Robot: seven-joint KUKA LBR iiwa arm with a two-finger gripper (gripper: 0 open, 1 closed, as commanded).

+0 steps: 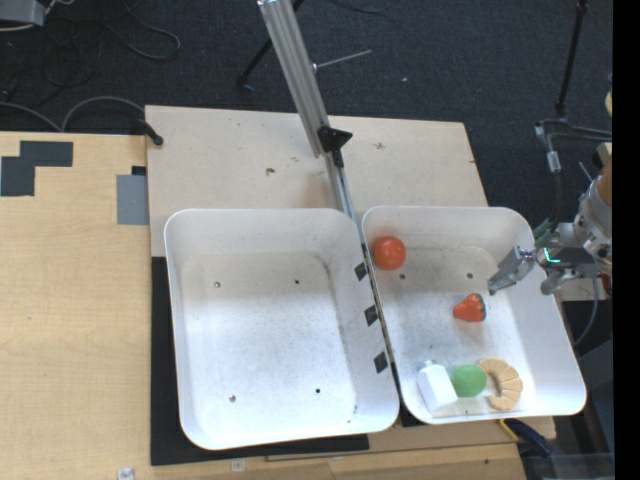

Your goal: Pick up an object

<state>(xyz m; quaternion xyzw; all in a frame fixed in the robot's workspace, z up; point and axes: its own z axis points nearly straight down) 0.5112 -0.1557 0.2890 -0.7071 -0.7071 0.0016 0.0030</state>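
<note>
The right bin (440, 226) holds several small objects. An orange-red ball (389, 252) lies near its left wall, and a red strawberry-shaped piece (470, 309) sits in the middle. Along the front lie a white block (436, 385), a green ball (467, 379) and a tan ridged pastry (502, 383). My gripper (527, 279) hangs over the bin's right rim, just right of and above the strawberry piece. It is open, with nothing between its fingers.
The left bin (200, 268) stands beside the right one, with black clips on the shared wall (368, 313). A slanted aluminium bar (300, 78) rises behind the bins. The bench's wooden top (60, 298) extends to the left.
</note>
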